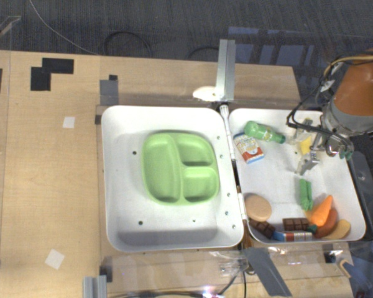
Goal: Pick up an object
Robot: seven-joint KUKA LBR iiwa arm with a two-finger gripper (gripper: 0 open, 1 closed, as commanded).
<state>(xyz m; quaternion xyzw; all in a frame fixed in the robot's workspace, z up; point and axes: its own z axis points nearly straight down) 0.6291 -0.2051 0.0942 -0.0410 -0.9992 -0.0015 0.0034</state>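
Pincer [309, 164] hangs over right bin [358, 197], its state unclear; carton [249, 148] label unreadable.

green bottle [264, 131] lying flat, right bin [354, 191]

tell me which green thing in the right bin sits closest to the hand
The green stick, lying just below the hand. The green bottle lies farther off, toward the bin's top left.

tray [178, 168] in left bin [118, 222]
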